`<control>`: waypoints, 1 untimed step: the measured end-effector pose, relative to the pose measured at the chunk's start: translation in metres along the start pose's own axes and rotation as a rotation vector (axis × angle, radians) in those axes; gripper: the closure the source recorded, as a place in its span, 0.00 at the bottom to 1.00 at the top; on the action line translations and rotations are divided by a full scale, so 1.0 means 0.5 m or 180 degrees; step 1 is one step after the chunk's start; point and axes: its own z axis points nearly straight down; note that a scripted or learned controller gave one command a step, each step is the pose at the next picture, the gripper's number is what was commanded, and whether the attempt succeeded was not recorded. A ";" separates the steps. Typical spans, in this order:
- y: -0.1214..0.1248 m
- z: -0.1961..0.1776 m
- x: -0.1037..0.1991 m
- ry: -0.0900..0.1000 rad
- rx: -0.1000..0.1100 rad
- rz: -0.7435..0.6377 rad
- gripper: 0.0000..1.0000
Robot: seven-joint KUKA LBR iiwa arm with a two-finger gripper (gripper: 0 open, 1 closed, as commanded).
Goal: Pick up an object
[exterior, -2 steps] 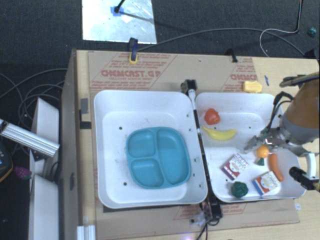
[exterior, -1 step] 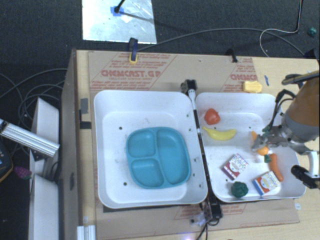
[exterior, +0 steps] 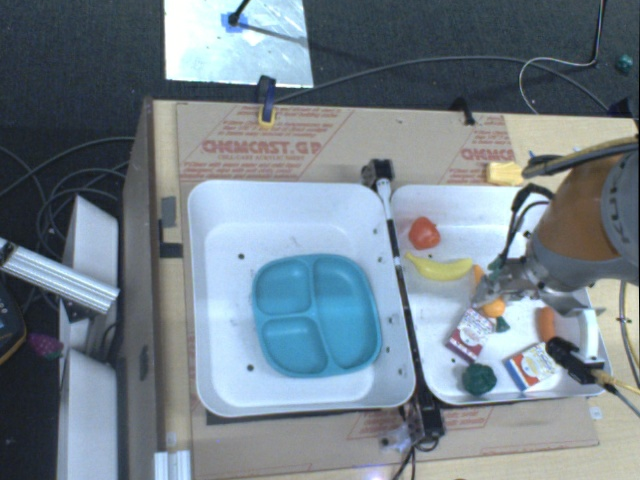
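From my remote seat I saw the arm (exterior: 590, 218) reach in from the right over the right bin (exterior: 440, 200), with the gripper (exterior: 490, 290) down low near the bin's middle. I could not tell from this slant whether it was released, clenched or grasping anything, since the wrist hid that part.

The likeliest target, in my judgement, was the small orange piece (exterior: 493, 308) lying touching or just under the gripper tip on its near side, with a small dark green bit (exterior: 500, 322) just beside it. A red and white packet (exterior: 467, 334) lay slightly nearer and to the left. The banana (exterior: 440, 266) lay just left of the gripper, its long axis running left to right, and the red tomato (exterior: 424, 233) sat farther off, up and to the left. A green broccoli-like lump (exterior: 480, 378) and a blue and white box (exterior: 530, 367) rested toward the near rim, and an orange carrot (exterior: 545, 322) lay to the right, close under the arm.

The left bin (exterior: 220, 218) held a blue divided plate (exterior: 315, 313).

So the move turned on a very short drop, near and slightly right of the tip.
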 end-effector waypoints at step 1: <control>-0.004 -0.279 0.155 -0.0002 -0.0014 -0.0001 1.00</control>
